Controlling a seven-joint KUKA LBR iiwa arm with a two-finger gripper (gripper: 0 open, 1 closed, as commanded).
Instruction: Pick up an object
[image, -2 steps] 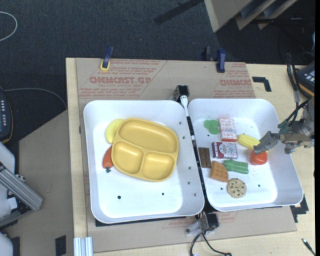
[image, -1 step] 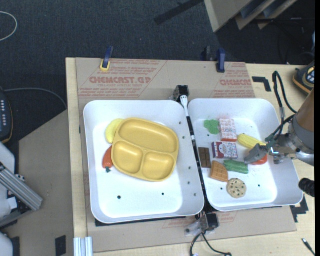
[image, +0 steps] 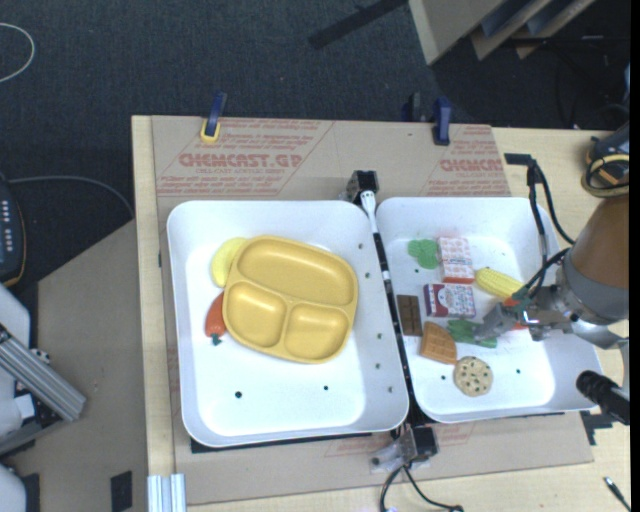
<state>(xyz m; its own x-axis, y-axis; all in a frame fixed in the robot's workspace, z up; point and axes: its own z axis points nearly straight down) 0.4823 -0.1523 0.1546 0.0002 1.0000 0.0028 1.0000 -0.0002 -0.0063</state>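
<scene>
The gripper (image: 503, 318) hangs low in the right bin (image: 530, 392), just beside a green toy (image: 470, 333). Whether it grips anything cannot be told

Yellow divided tray (image: 290, 298) in left bin (image: 190, 330), toy foods in right bin (image: 530, 385).

Two bins side by side on the bench.
The left bin (image: 190, 330) held a divided plate (image: 290, 298), a banana (image: 226, 258) at its rear-left and a carrot (image: 215, 318) at its left. The right bin (image: 520, 385) held a cookie (image: 472, 376) in front, a cracker (image: 437, 344) just behind-left, a corn cob (image: 496, 282) right.
</scene>
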